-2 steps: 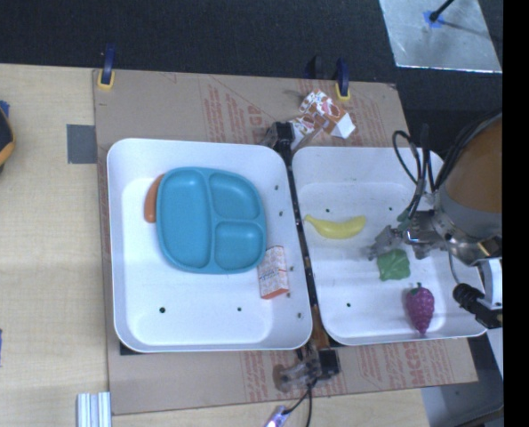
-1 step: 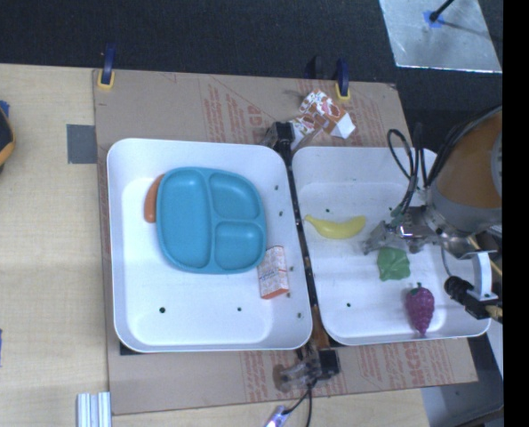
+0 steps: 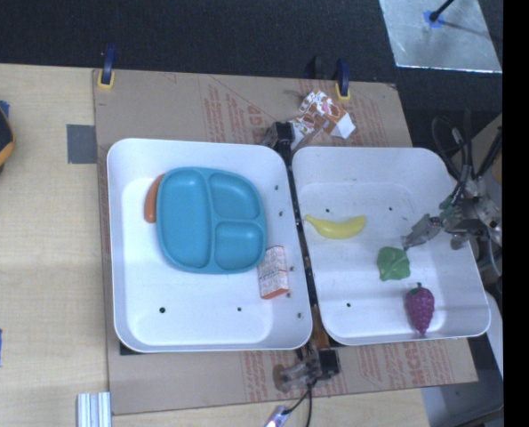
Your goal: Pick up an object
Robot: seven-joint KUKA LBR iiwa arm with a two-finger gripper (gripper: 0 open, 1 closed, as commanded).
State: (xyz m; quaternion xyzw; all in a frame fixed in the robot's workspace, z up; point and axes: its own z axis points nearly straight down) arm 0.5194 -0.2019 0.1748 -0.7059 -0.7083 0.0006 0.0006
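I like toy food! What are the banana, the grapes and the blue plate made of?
The banana looks like smooth plastic: even yellow, slightly shiny. The grapes seem plastic or rubber too, one solid purple lump, though too small to be sure. The blue plate looks like hard plastic: one flat colour, moulded into three compartments with rounded edges.

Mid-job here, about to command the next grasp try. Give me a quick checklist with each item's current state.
1. Claw over the right bin: ok.
2. Nearest target, green leaf piece, just below-left of the claw, unobstructed: ok.
3. Claw carrying nothing: ok, nothing between its tips.
4. Finger opening: cannot tell.
5. Banana and purple grapes apart from the leaf: ok.
6. Claw height above the bin floor: cannot tell.
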